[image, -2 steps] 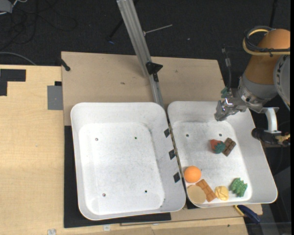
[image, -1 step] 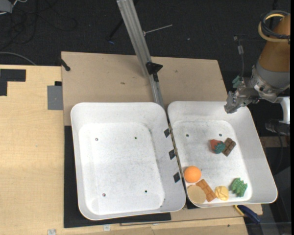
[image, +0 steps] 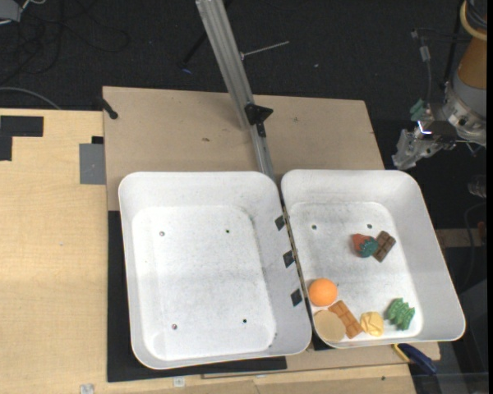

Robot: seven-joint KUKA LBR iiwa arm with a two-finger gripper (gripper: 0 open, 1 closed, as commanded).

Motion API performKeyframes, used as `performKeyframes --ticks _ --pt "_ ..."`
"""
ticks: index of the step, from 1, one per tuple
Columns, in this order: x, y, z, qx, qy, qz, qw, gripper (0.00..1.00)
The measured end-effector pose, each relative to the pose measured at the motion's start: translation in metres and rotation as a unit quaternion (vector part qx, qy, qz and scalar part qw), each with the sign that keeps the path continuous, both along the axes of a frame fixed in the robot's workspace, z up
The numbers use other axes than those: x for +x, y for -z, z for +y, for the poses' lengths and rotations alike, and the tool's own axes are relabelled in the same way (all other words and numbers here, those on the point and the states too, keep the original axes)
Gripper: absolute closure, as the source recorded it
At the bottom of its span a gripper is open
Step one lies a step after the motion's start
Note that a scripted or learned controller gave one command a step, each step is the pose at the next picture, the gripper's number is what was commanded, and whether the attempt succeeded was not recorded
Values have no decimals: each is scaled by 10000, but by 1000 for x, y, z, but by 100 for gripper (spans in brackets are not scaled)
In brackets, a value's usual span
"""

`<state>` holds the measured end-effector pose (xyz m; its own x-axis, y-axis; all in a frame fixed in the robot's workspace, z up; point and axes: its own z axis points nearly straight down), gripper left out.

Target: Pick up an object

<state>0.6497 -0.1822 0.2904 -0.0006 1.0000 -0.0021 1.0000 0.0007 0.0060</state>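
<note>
The right bin (image: pixel 411 189) holds several small objects. An orange ball (image: pixel 323 291) lies near its left wall. Beside it toward the front are a tan disc (image: pixel 329 327), an orange-brown bar (image: pixel 345 318), a yellow piece (image: pixel 371 324) and a green piece (image: pixel 400 313). Farther back sit a red and teal piece (image: pixel 364 245) and a brown block (image: pixel 384 245). My gripper (image: pixel 411 148) hangs at the upper right, beyond the right bin's far right corner, well away from all the objects.
The left bin (image: pixel 140 220) lies beside the right one, with black clips (image: pixel 286 257) along the shared wall. A slanted aluminium rail (image: pixel 230 72) rises from behind the bins. A light wooden table (image: pixel 41 245) extends on the left.
</note>
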Motion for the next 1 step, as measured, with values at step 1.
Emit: performKeyframes --ticks 1 --pt "0 2 0 4 -15 33 10000 100"
